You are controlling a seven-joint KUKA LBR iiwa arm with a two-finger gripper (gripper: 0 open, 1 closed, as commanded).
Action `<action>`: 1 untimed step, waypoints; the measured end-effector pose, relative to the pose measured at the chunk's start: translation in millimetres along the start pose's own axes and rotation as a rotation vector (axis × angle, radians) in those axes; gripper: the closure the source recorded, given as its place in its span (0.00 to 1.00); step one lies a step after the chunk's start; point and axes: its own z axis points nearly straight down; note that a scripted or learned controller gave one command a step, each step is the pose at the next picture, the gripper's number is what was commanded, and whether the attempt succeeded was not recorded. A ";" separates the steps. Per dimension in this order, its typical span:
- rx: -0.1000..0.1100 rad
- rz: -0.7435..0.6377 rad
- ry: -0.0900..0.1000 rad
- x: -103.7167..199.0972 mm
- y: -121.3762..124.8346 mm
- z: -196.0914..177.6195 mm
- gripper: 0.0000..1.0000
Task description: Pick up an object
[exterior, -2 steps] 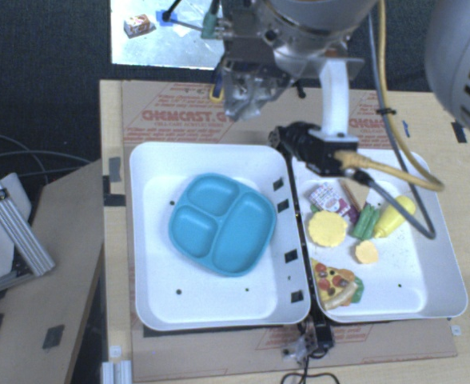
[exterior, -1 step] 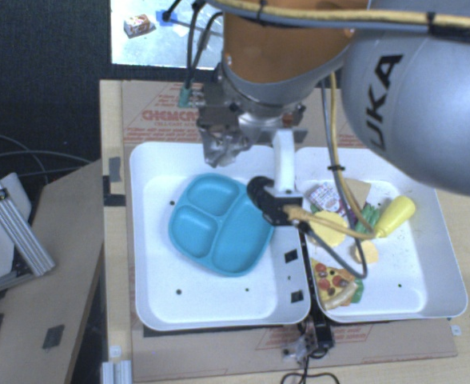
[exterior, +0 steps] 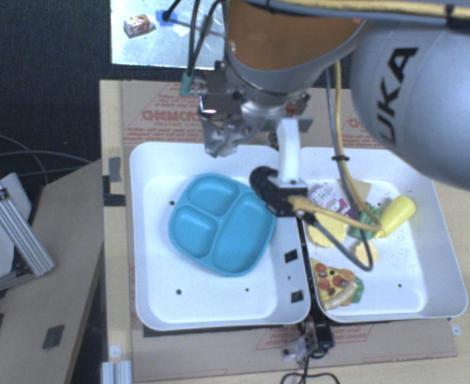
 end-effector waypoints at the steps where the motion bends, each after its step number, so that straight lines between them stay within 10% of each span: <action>1: 0.010 0.003 -0.007 -1.7 70.0 213.2 1.00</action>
